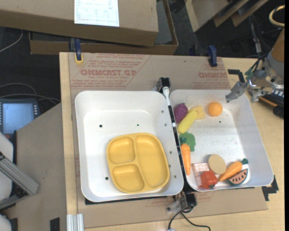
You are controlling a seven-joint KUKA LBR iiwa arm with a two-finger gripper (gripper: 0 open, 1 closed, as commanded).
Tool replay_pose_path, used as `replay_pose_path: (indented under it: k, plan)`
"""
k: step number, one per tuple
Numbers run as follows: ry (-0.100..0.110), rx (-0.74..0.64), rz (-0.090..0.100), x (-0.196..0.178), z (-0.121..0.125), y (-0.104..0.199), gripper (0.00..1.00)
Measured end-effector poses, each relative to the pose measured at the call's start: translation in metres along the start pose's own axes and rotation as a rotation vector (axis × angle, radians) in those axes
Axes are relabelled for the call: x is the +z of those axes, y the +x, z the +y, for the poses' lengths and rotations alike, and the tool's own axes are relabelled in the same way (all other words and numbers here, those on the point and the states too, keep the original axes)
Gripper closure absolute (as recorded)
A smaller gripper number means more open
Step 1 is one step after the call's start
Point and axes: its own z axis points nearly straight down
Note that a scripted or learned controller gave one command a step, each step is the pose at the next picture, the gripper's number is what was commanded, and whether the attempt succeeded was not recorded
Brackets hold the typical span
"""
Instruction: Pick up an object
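Overhead, red print on the board (135, 67) under both bins is reading "CHEMCAST GP", repeated in rows; smaller lines beneath it are too fine to read. A white sheet (96, 11) taped on the cardboard box (90, 20) at the far edge is carrying a printed table, illegible at this size. Two blue clamps (212, 56) are pinning the board at the far edge.

The arm is entering at the right edge, mostly cut off; the claw (235, 92) is showing as a grey tip hanging over the far right corner of the right bin (253, 131). Whether its fingers are parted or closed cannot be told, and nothing is visible between them.

Just to the claw's left and slightly nearer the camera, an orange ball (215, 108) is lying on the bin floor, apart from the claw. Further left, a yellow corn cob (188, 120) is touching purple grapes (180, 110). Well toward the near side from the claw, a carrot (185, 158) is lying along the bin's left wall, beside a green piece (189, 140) of unclear shape. At the near corner, a tan round piece (216, 163), a second carrot (231, 170), a watermelon slice (238, 177) and red items (205, 177) are overlapping, so their edges are hard to separate.

Far to the claw's left, the left bin (99, 113) is holding a yellow divided tray (137, 161).
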Motion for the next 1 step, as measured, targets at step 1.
replay_pose_path:
  k: [1]
  plan:
    - [0.007,-0.004,0.003,0.0825,0.031,0.0323,0.0]
